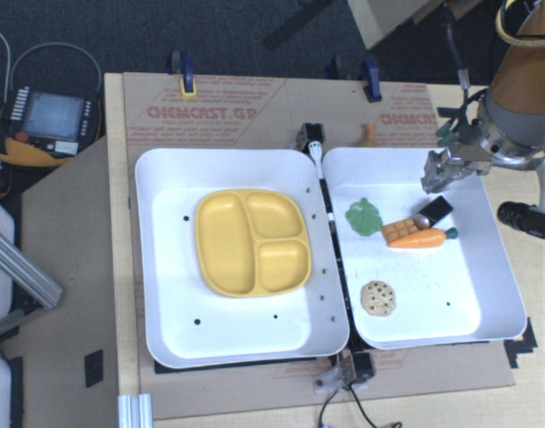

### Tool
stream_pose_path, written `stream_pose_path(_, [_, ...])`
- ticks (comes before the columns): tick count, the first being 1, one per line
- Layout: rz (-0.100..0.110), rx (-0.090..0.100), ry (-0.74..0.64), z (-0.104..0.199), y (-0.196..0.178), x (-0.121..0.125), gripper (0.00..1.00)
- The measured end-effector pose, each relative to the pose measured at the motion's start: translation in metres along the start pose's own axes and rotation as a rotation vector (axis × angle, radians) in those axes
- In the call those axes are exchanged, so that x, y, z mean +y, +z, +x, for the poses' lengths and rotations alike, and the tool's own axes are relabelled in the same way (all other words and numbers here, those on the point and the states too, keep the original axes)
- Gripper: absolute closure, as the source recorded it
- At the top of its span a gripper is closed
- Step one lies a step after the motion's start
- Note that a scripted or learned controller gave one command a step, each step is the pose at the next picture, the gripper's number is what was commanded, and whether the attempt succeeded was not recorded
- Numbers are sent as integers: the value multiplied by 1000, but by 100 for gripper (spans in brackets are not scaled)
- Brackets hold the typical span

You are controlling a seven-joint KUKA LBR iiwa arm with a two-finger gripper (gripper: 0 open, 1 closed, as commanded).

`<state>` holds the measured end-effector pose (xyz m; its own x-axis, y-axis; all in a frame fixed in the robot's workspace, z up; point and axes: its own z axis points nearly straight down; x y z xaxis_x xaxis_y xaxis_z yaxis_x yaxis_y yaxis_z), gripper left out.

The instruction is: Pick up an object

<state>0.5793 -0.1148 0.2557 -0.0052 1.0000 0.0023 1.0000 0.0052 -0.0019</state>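
Carrot (417, 238) lengthwise left-right, green tip rightward (claw (435, 173) above, grip state unclear).

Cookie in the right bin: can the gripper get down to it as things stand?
Probably yes. The cookie lies flat and alone on the bin floor, apart from the carrot and the green toy. The gripper hangs over the bin's far right part, with nothing between it and the cookie.
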Motion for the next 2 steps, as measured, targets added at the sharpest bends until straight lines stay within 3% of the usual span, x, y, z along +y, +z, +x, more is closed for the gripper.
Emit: stream_pose_path(2, [2, 0, 1, 93, 26, -20, 100])
